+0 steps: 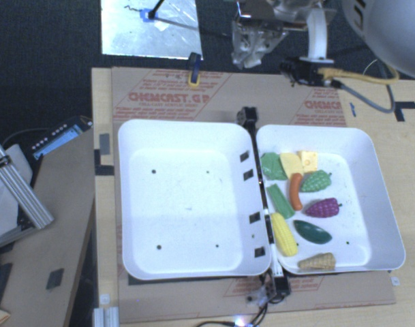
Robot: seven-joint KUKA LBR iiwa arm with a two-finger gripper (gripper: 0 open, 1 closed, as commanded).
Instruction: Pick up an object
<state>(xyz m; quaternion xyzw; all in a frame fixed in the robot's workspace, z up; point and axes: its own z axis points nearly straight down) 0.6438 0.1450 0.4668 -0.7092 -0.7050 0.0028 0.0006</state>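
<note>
1. Two shallow white bins sit side by side on the bench; the left bin has only bare floor showing, and the right bin holds a cluster of toy foods.
2. Toward the right bin's left side lie a yellow corn cob, an orange-red sausage, purple grapes, a dark green leaf-shaped piece, a tan cone and yellow cheese blocks.
3. Above the bins' far edge, well apart from the foods, the gripper hangs over the brown board.
4. Its fingers hold nothing; whether they are spread or closed cannot be told.
</note>
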